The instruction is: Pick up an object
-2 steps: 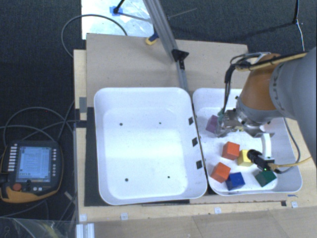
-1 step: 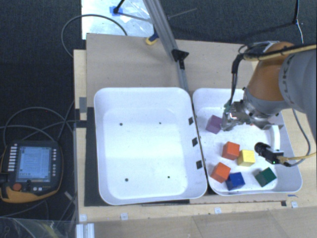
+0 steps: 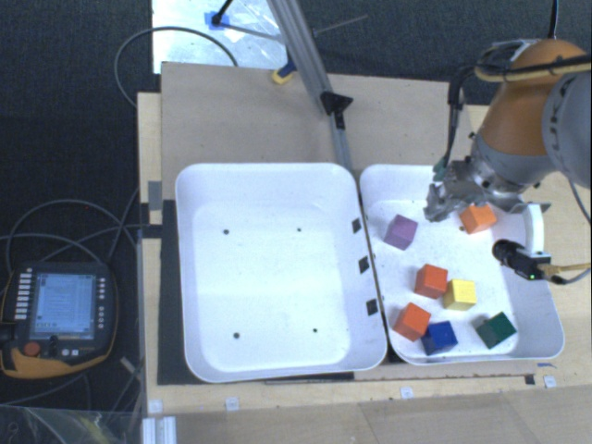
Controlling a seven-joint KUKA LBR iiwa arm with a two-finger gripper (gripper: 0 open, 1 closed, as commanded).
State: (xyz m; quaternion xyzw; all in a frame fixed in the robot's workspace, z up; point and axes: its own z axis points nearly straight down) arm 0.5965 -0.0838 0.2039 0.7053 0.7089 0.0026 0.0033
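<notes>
1. The light over my desk (image 3: 240, 118) is bright and even, falling from above.
2. Both white bins (image 3: 268, 266) come out near blown-out, their floors pale and almost featureless.
3. A shiny sheet (image 3: 208, 12) at the top glares hard.
4. Shadows are soft and short, tucked under the cubes (image 3: 431, 280).
5. My arm (image 3: 527, 109) looks slightly blurred; the dark floor (image 3: 65, 81) is grainy.

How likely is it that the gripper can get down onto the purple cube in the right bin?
Probably yes: the purple cube sits apart from the other blocks with bare bin floor around it, and the gripper hangs just beside it.
</notes>
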